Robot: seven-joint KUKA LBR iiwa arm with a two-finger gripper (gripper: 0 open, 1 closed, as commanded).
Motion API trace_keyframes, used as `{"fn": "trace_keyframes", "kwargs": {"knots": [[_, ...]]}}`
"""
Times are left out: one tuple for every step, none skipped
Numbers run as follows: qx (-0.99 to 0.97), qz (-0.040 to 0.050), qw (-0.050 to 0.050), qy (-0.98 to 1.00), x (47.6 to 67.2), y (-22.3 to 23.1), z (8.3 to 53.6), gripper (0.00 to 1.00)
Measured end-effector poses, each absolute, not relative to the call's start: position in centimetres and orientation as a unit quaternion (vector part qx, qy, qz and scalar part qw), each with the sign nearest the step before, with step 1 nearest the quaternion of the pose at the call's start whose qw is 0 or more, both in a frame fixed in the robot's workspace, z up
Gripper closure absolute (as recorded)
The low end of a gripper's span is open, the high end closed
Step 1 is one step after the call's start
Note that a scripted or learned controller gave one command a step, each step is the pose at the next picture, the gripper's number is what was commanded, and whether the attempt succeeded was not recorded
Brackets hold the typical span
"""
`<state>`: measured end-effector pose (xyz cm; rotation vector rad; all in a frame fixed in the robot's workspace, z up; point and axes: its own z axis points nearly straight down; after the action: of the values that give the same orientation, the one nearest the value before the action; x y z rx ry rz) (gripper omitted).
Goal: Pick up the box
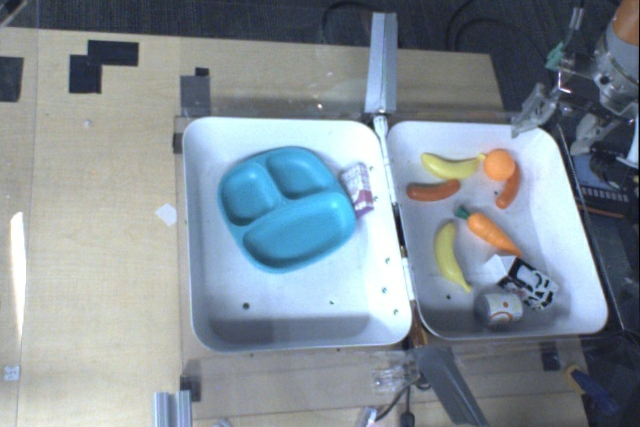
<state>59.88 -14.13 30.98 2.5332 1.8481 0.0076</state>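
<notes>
Right now I see my arm (622,35) up at the far right corner of the bench, beyond the outer rim of the right bin (575,185). Its orange band sits at the top edge of the view and the wrist angles down and leftward. The gripper (540,105) hangs just over that bin's upper right corner, with nothing between its tips; whether it is spread or closed I cannot tell from this angle.

The box (358,188), a small pink-and-white packet, lies in the left bin (200,215), leaning against the right edge of a blue divided plate (285,207) and near the wall shared with the other bin. It is well apart from the gripper.

In the right bin lie two bananas (450,165) (450,255), a sausage (432,192), an orange (499,163), a carrot (490,230), a grey can (497,307) and a black-and-white toy (532,283).
</notes>
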Motion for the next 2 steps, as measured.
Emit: {"fn": "trace_keyframes", "kwargs": {"knots": [[0.834,0.0008,0.0,0.551,63.5,-9.7,17.3,0.0],[0.829,0.001,0.001,0.559,60.5,-18.7,13.1,0.0]]}}
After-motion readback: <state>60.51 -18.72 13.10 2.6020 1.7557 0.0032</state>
